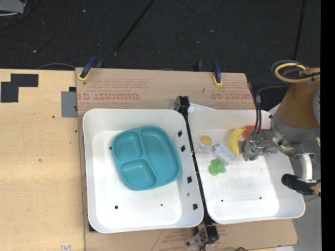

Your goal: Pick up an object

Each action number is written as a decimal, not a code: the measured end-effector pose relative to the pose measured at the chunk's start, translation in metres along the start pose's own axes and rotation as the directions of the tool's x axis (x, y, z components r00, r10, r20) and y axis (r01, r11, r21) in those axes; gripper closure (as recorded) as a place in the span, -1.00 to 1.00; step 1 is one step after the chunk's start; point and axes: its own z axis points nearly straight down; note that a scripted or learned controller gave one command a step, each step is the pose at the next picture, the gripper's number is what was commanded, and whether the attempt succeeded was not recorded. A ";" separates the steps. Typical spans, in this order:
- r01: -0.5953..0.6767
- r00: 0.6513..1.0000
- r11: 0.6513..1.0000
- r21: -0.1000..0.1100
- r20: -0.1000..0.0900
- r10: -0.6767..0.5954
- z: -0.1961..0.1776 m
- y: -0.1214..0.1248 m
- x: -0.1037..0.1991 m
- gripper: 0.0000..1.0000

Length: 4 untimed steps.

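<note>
Banana (235, 139) beside gripper (250, 151), teal plate (145, 157) apart

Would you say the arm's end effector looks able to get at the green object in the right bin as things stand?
Probably yes. The end effector is low in the right bin, and the green object lies on open floor nearby. A clear item sits just above it, so a careful approach may be needed.

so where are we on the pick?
Done: arm has reached into the right bin, claw low beside the yellow banana-like toy. In hand: nothing visibly held. Left: grasp and lift; green piece and small yellow piece lie on the bin floor.
</note>
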 end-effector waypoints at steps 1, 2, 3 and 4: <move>0.000 1.000 1.000 -0.004 0.001 0.000 -0.043 0.004 -0.003 1.00; 0.000 1.000 1.000 -0.006 0.001 0.000 -0.104 0.002 -0.007 1.00; 0.000 1.000 1.000 -0.002 0.000 0.000 -0.123 0.001 -0.007 1.00; 0.004 1.000 1.000 0.000 -0.001 -0.004 -0.109 0.000 0.051 1.00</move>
